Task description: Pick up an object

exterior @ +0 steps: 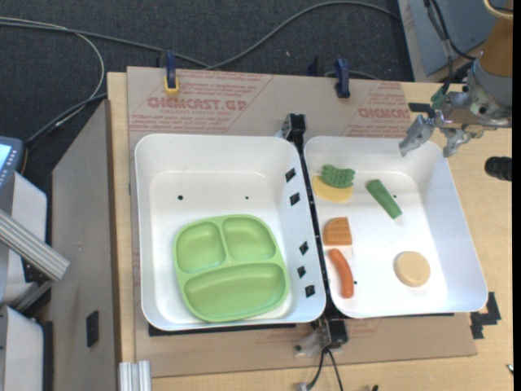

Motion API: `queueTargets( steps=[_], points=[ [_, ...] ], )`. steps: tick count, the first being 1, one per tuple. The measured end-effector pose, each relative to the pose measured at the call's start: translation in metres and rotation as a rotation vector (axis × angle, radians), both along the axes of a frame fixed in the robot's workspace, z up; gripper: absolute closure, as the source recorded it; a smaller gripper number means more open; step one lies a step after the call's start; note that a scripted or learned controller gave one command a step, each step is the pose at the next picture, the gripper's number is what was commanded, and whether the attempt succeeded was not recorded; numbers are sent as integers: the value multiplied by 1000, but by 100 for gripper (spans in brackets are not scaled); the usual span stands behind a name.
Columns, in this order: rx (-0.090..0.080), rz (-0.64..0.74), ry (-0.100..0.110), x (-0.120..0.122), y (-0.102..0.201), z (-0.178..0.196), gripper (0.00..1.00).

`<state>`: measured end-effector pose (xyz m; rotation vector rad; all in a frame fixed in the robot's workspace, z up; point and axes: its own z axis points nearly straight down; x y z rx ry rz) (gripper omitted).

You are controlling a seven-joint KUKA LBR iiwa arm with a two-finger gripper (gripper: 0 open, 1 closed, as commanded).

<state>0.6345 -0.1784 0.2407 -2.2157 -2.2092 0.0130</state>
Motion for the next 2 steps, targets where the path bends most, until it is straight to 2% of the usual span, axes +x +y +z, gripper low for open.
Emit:
queueTargets(
  steps=[1,2],
  points=[
    [-3,3,-15,3,1,9,0],
    [-1,2,-8,-2,-6,-50,0]
  ],
)
